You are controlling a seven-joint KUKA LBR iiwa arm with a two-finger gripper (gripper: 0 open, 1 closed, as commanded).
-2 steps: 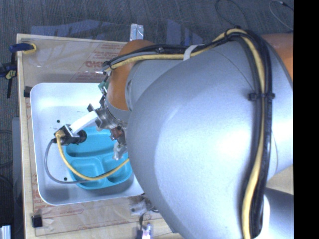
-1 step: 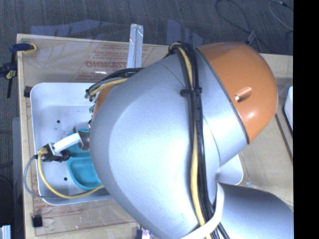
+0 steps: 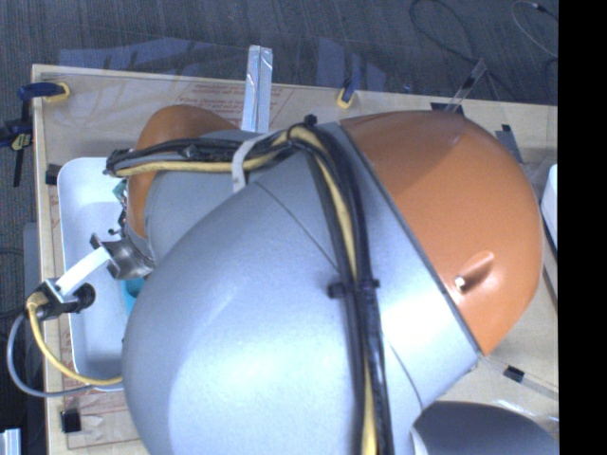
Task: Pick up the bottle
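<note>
**One arm over the left bin, bottle hidden**

Most of the camera view is taken by the grey and orange arm [image 3: 313,292], reaching over the left bin [image 3: 71,183] at centre left. The end effector's state cannot be told. A bit of blue [image 3: 130,297] is glimpsed beneath; whether it is the bottle cannot be told. Descent should be kept slow and vertical, closing only once the bottle is straddled.
</note>
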